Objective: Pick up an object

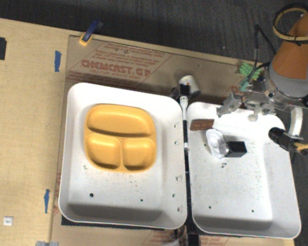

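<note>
A yellow three-compartment tray [120, 137] lies in the left white bin [75, 153]. In the right white bin [263, 199], near its far left corner, lie a small brown flat piece [201, 124], a clear whitish object [214, 142] and a black block [236, 148] touching it. My gripper [252, 107] hangs over the far edge of the right bin, up and to the right of those three small objects. Nothing shows between it and them.
The orange-banded arm [302, 50] fills the upper right, with cables [305, 147] trailing along the right bin's right side. A black-and-white fitting [187, 87] stands at the far end of the seam between the bins. Blue tape [90, 32] marks the board behind.
</note>
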Tool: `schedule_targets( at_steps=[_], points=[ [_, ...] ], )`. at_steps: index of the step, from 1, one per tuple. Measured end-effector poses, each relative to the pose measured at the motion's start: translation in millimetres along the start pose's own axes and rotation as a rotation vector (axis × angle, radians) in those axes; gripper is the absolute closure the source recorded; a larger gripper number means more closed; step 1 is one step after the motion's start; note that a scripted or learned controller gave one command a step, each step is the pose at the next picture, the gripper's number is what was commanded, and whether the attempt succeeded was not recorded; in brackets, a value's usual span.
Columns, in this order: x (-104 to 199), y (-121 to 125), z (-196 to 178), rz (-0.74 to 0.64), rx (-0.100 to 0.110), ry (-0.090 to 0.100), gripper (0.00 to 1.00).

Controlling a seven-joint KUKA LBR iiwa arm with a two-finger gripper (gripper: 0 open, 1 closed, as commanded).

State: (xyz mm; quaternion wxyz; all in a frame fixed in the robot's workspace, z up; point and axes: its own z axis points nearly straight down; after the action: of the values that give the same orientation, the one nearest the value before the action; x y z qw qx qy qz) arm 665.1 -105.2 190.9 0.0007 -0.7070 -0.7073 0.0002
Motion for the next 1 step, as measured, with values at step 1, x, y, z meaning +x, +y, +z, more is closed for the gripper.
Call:
schedule_targets(
  at_steps=[1],
  points=[
    [-7.9, -61.7, 85.7, 0.099, -0.016, -0.005, 0.0]
  ],
)
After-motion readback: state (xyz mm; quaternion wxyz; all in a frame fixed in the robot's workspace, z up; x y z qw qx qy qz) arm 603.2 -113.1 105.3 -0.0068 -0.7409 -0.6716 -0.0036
